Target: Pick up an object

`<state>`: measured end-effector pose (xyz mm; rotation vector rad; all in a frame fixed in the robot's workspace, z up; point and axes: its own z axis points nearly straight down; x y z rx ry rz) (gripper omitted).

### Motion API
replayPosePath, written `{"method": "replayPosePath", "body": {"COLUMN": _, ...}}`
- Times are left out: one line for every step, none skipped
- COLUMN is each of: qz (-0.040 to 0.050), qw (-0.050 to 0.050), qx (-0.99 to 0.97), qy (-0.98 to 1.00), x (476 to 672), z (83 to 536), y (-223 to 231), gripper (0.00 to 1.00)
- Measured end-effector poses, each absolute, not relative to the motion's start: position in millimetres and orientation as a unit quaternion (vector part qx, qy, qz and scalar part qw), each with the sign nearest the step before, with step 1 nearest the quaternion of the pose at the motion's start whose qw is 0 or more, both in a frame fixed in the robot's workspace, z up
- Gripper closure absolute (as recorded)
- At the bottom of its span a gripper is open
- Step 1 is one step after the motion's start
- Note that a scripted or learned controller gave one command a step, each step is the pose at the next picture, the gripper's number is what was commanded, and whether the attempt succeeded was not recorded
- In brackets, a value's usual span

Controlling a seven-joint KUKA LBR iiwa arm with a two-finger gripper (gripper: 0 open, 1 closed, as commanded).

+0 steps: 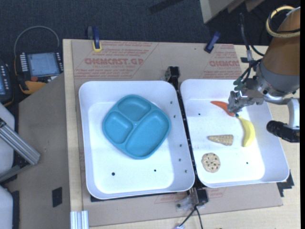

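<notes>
In the right bin (271,173) lie an orange carrot-like piece (219,105), a yellow banana (247,132), a tan cone-shaped piece (221,139) and a round cookie (210,162). My gripper (234,107) hangs low over the carrot's right end, which its fingers hide. The banana lies just below and right of the gripper. I cannot see whether anything sits between the fingers.
The left bin (95,171) holds a blue divided plate (137,126). A black clamp (172,73) sits at the top between the bins, another (199,197) at the bottom. The arm's grey body (281,66) fills the upper right over the right bin's far corner.
</notes>
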<state>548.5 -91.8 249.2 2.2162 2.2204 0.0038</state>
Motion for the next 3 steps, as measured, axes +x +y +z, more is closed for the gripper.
{"method": "replayPosePath", "body": {"qz": 0.0018, "qw": 0.003, "qx": 0.707, "qy": 0.708, "x": 549.7, "z": 296.2, "y": -91.9, "gripper": 1.00}}
{"method": "replayPosePath", "body": {"qz": 0.0000, "qw": 0.000, "qx": 0.705, "qy": 0.709, "x": 573.1, "z": 273.2, "y": -40.2, "gripper": 1.00}}
{"method": "replayPosePath", "body": {"qz": 0.0006, "qw": 0.001, "qx": 0.706, "qy": 0.708, "x": 593.0, "z": 255.9, "y": -4.0, "gripper": 1.00}}
